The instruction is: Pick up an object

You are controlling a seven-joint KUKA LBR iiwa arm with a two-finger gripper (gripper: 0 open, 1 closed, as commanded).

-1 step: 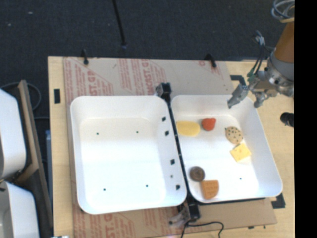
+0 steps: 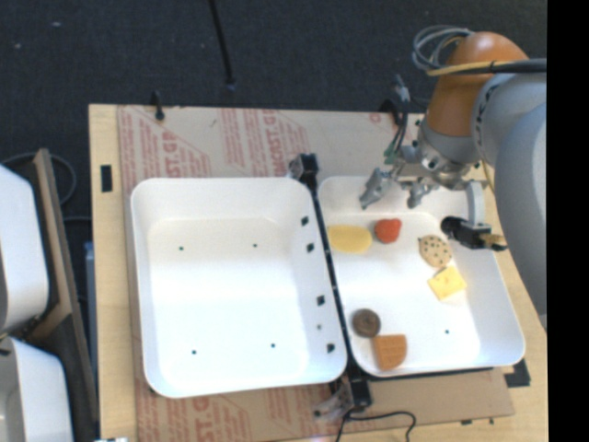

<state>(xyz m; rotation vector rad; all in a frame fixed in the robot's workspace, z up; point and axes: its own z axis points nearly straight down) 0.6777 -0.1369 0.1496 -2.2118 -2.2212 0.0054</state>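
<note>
Camera view from above: the two-finger metal gripper [image 2: 396, 192] hangs over the upper part of the right shallow white plastic bin [image 2: 492, 339], its grey fingers spread apart with nothing between them. Just below it lies a small round red object [image 2: 388, 230], smooth and matte. Touching or just beside it to the left sits a pale yellow oval lump [image 2: 350, 238] with a soft, rounded outline. Further right in the frame are a speckled tan cookie-like piece [image 2: 433, 250] and a yellow wedge-shaped block [image 2: 447, 284] with flat faces. Toward the lower edge of this bin rest a dark brown round disc [image 2: 366, 322] and an orange rounded chunk [image 2: 390, 351]. The left shallow white plastic bin [image 2: 230, 288] has smooth, glossy walls. Both bins stand on brown printed cardboard [image 2: 221, 141].
</note>
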